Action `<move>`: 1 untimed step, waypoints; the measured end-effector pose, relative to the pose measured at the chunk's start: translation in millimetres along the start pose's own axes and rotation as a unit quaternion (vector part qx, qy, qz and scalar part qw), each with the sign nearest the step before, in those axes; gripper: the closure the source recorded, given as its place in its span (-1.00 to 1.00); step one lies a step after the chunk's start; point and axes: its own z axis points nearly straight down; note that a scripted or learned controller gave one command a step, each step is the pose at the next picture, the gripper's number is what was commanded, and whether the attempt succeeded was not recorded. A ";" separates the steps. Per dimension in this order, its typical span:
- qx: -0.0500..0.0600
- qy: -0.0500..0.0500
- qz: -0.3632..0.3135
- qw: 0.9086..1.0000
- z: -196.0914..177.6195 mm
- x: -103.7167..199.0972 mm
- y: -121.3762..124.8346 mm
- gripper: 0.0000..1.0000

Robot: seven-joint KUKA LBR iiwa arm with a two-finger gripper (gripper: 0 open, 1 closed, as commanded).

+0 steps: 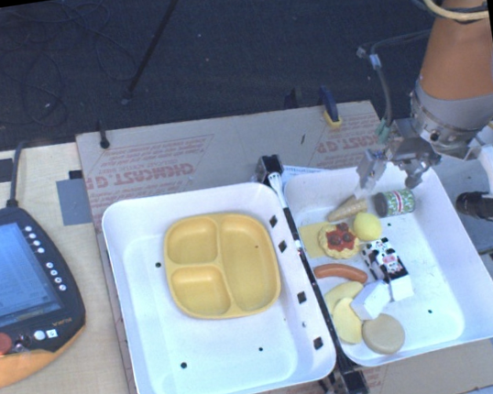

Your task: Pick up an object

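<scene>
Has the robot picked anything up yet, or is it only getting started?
Nothing looks picked up yet. The gripper hangs over the far end of the right bin, just above the small can. The toy food still lies in that bin. Grasping and lifting remain.

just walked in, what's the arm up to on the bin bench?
The arm's gripper hangs over the far end of the right bin, above a pile of toy food: a small can, a cone, a yellow ball, a sausage. Nothing sits between its fingers, so no pick yet. The left bin holds a yellow divided plate.
</scene>
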 end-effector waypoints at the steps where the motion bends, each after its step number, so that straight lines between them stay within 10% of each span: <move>1: 0.003 0.000 0.000 1.000 162.0 2.6 4.3 -1.00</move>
